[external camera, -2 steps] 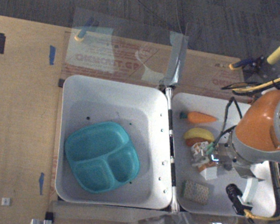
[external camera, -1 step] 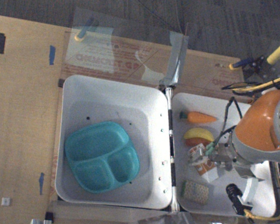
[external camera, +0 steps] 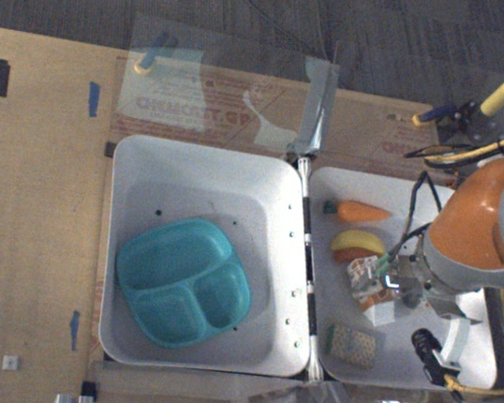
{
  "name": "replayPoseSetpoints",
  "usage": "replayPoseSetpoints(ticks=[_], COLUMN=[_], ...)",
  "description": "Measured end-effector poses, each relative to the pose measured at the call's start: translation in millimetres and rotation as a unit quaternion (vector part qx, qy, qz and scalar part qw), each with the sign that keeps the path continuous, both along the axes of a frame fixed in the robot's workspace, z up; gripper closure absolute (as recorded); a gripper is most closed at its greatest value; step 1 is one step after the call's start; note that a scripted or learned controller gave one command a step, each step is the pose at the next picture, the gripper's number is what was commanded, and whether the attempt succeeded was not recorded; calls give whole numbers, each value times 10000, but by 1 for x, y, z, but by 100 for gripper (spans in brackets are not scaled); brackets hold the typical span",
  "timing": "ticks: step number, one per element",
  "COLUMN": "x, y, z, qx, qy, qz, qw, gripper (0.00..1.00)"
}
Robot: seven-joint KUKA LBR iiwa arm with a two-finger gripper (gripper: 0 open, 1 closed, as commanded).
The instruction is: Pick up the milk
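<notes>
Arm low over the right bin, at the milk.
The left bin (external camera: 143, 169) holds a teal plate (external camera: 183, 280). In the right bin (external camera: 481, 370) lie a carrot (external camera: 362, 212), a banana (external camera: 359, 244), the milk (external camera: 373, 289) near the middle and a sponge (external camera: 352, 344) below it. The gripper (external camera: 400, 284) sits right at the milk's right side; whether its fingers are spread or closed cannot be told.
</notes>
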State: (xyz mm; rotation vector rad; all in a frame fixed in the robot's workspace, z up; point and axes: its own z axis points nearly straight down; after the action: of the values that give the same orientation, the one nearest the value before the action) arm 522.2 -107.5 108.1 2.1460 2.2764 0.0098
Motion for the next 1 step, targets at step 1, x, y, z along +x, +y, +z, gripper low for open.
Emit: replayPoseSetpoints(ticks=[1], x=[17], y=[-21], z=[64], qx=[10], qy=[61], qz=[821], qw=[9966], gripper=[100])
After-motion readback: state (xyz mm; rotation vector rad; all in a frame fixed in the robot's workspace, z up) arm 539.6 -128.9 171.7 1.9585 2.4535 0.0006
